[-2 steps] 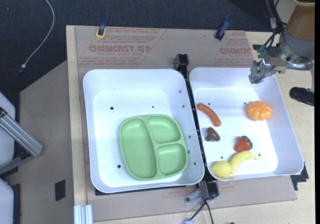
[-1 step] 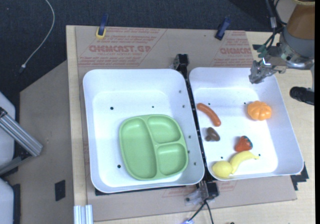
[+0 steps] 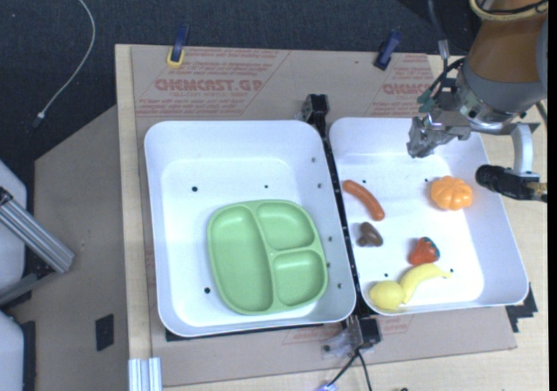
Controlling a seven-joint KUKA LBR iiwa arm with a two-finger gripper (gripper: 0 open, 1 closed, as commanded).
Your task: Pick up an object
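Gripper (image 3: 424, 144) above right bin's (image 3: 496, 285) far end, grip state impossible to tell. Below: sausage (image 3: 363, 198), orange (image 3: 451, 193), strawberry (image 3: 424, 251), banana (image 3: 418, 279), lemon (image 3: 386, 295). Green tray (image 3: 265, 255) in left bin (image 3: 174, 206).

You have two bins side by side: the left bin (image 3: 165, 206) holds a divided plate (image 3: 265, 254) toward the frame's bottom. In the right bin (image 3: 496, 267), a sausage (image 3: 363, 198) lies left, a pumpkin (image 3: 451, 193) right, a banana (image 3: 421, 279) lower down.
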